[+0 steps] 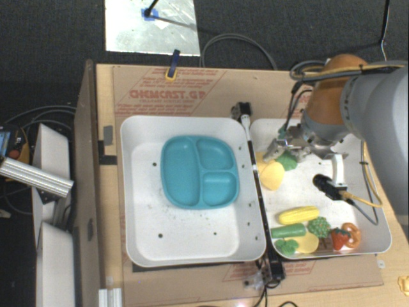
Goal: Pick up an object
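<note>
The right bin (377, 235) holds toy food. A yellow lemon-like piece (271, 175) lies near the bin's left wall, with a small green piece (288, 163) touching its upper right. My gripper (285, 148) hangs just above these two, fingers pointing down at the green piece, and it looks open with nothing held. Along the bin's front lie a yellow corn-like piece (298, 215), a green broccoli (319, 226), a green pickle (286, 231), a pale yellow slice (305, 243) and a red and orange piece (346, 235).
The left bin (137, 235) holds a teal divided plate (199, 171). A black clamp (241, 112) sits at the top of the wall between the bins. A black cable piece (329, 188) hangs from the arm over the right bin.
</note>
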